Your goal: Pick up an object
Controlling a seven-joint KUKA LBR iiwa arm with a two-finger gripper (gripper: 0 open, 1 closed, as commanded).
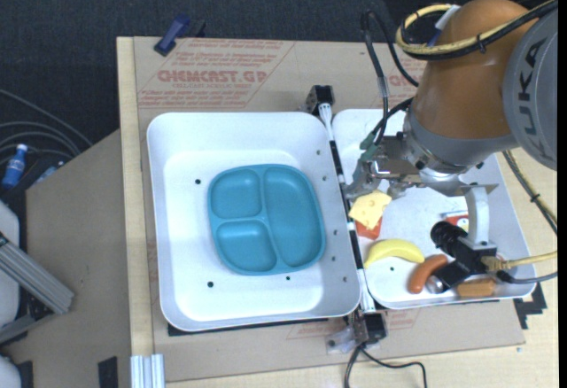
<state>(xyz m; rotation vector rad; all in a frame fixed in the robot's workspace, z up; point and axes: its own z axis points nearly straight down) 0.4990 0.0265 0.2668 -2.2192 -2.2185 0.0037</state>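
Claw (376, 178) hovers by the yellow-red wedge (370, 211) — apple, perhaps — grip state I cannot tell.

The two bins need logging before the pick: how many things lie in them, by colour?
Blue: 1, the divided plate in the left bin.
Yellow: 2, the banana and the red-edged wedge in the right bin.
Orange: 2, the sausage-shaped piece and the stub beside it.
Total: 5; a partly hidden red bit is left out.

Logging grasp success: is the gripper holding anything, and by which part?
Cannot be told: the gripper hangs at the top edge of the yellow wedge, but any hold is hidden.
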